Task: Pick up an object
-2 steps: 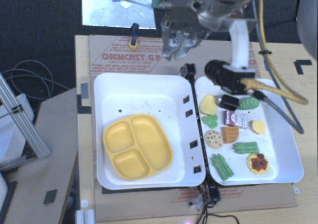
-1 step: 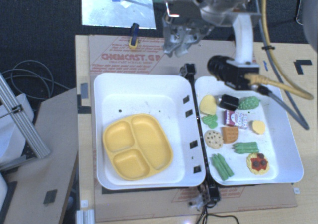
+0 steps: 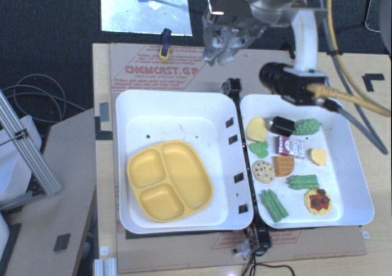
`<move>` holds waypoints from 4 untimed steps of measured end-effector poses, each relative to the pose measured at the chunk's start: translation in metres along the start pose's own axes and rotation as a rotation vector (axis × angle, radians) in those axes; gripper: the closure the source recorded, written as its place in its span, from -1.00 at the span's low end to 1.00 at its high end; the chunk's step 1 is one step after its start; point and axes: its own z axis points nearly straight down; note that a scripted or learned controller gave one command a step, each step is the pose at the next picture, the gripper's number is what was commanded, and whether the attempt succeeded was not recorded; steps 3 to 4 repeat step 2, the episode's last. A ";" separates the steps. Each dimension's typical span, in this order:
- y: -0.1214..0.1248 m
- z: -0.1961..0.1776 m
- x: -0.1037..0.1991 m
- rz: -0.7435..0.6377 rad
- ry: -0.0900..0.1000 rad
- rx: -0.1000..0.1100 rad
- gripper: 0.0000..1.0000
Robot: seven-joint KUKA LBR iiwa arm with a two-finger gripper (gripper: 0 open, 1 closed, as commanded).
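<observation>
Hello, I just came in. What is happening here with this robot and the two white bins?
A robot arm is set to pick up an object. Its gripper hangs above the bench, behind the bins, and nothing shows between its fingers. The left bin holds a yellow divided tray. The right bin holds small toy foods, such as a cookie, green beans and a small pizza. No object is picked up yet.

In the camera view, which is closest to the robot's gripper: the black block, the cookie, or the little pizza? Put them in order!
Measured from the gripper, above the bins' far edge:
1. Black block, at the far end of the right bin.
2. Cookie, mid-bin near the divider.
3. Little pizza, toward the near right corner.
</observation>
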 end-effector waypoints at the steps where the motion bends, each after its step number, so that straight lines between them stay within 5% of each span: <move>1: 0.000 -0.011 0.000 -0.004 0.001 -0.002 1.00; 4: 0.001 -0.022 0.000 -0.008 0.002 -0.004 1.00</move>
